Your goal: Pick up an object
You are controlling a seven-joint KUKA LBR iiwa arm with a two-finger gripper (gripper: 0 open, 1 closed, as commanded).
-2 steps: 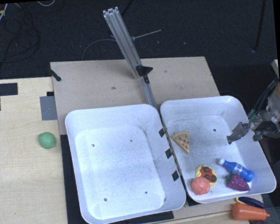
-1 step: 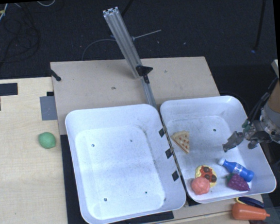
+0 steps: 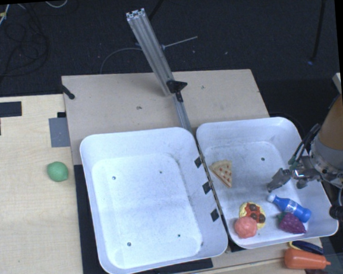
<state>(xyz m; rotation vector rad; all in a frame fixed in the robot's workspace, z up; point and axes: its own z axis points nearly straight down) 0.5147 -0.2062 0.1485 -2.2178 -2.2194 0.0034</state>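
**Fig.: Gripper low over right bin, pre-grasp**

Jaws look spread, nothing between them; the gripper [image 3: 285, 178] hangs over the right bin [image 3: 248, 129], just above and left of the blue bottle [image 3: 291, 207], fingers [image 3: 276, 181] pointing left. Arm enters from right edge w/ orange band visible. Likely target, by position: the bottle, lying on its side near the bin's front-right corner, just beside purple grapes [image 3: 292, 223]. Other candidates: waffle wedge [image 3: 222, 172] near the divider; red apple [image 3: 245, 227] touching a yellow toy w/ red spots [image 3: 253, 212]. Left bin [image 3: 95, 149] adjoins. Off-bin: green ball [image 3: 58, 171] on bench at left, orange carrot-like toy [image 3: 306, 260] in front of right bin. Clustered items make a clean grasp harder.
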